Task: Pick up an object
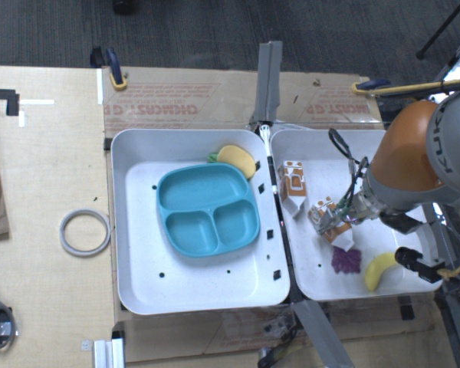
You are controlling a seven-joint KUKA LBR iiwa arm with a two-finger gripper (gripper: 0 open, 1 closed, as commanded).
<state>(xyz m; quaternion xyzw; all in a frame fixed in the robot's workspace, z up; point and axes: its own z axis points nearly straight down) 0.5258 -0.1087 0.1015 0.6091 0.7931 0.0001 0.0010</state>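
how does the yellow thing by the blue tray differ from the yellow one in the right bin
The lemon-like fruit sits in the left bin, rounder, touching the blue divided tray; the banana-shaped piece lies in the right bin, slimmer and curved, beside a purple item. Both are yellow.

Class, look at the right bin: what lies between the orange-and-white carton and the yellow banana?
In the camera view, between the carton and the banana lie the gripper over a small packet, then a purple grape bunch.

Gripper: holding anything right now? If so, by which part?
Cannot be told. The gripper sits low in the right bin, right at a small printed packet; no grasp visible.
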